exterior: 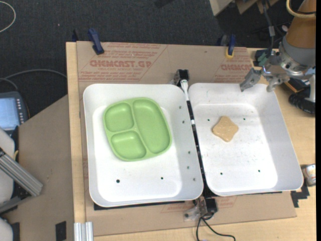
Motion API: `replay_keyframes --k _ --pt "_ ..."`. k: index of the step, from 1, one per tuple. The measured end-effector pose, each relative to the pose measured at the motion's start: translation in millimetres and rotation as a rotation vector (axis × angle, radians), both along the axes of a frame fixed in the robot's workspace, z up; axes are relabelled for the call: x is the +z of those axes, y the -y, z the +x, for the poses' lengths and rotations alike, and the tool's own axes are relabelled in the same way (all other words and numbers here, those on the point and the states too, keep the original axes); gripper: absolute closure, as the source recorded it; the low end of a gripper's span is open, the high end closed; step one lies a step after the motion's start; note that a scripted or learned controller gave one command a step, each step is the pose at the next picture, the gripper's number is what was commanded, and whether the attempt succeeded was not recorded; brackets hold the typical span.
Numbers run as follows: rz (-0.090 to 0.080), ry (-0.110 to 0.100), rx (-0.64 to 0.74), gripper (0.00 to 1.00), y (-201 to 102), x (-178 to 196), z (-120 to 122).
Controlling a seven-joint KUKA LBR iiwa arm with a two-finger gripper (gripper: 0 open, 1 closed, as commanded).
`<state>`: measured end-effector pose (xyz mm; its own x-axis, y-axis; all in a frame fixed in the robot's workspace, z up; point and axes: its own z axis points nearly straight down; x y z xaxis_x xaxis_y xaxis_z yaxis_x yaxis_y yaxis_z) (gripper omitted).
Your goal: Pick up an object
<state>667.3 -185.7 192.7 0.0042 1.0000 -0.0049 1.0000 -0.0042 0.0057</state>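
camera view: claw (260, 81) open, holding nothing, above right bin (281, 149) corner.

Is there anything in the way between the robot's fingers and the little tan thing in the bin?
Nothing visible is in the way. The gripper hangs over the far right corner of the right bin, and the tan object lies alone on that bin's floor, with bare white between them.

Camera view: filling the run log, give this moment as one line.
gripper: open, above right bin's far right corner, holds nothing | tan cookie-shaped piece: in right bin | green divided tray: in left bin
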Motion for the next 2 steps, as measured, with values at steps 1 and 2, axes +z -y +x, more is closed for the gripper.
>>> replay_keyframes --k 1,2 --pt "0.008 -0.018 0.001 0.00 6.3 -114.4 -48.5" --pt "0.009 -0.009 0.011 0.00 -79.3 -107.9 -48.8"
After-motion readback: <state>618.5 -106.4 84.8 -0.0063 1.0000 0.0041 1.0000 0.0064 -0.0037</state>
